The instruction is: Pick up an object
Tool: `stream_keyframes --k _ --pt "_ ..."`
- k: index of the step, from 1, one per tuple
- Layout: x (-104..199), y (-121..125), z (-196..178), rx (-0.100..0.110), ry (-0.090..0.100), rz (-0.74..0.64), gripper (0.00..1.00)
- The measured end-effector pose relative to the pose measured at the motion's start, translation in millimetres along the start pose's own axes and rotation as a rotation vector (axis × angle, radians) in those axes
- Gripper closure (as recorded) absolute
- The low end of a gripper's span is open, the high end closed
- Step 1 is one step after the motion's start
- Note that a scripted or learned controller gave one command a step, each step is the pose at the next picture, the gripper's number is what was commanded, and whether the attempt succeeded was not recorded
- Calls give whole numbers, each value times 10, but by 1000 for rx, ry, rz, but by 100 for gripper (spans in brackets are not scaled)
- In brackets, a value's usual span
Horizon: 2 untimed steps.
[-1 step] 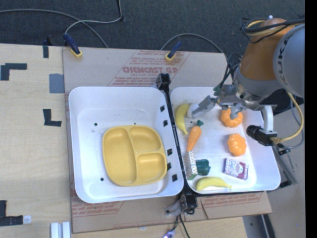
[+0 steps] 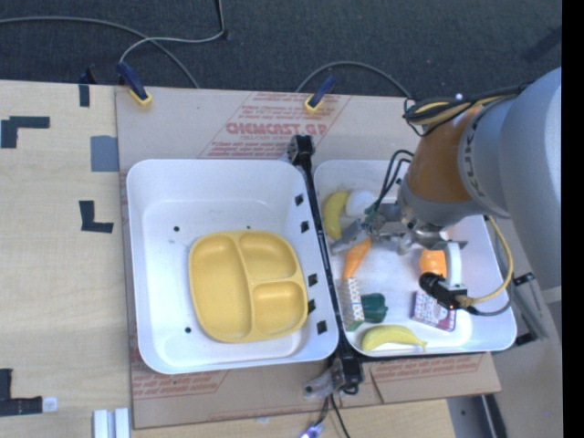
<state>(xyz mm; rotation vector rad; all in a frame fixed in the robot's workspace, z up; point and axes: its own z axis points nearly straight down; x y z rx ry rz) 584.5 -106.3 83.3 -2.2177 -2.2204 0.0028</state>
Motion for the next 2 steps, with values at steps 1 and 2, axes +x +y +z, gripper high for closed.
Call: stream_keyframes --k 1,2 --pt "-19 5 -76 -1 -4 0 100" --pt "535 182 -982 1 -1 -2 100"
